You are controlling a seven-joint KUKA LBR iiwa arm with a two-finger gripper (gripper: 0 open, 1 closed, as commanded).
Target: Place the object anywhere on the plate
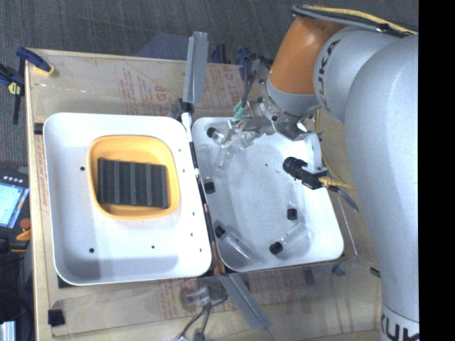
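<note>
A yellow plate lies in the left bin. A dark grey ridged rectangle covers the plate's middle. My gripper hangs over the far left corner of the right bin, low near the bin floor. I see nothing held in it. Two clear plastic pieces lie along the right bin's near edge, one at the left and one further right.
Small black bits lie in the right bin: one by the left wall, one at the right, one near the front. A metal divider runs between the bins. The arm's body fills the right side.
</note>
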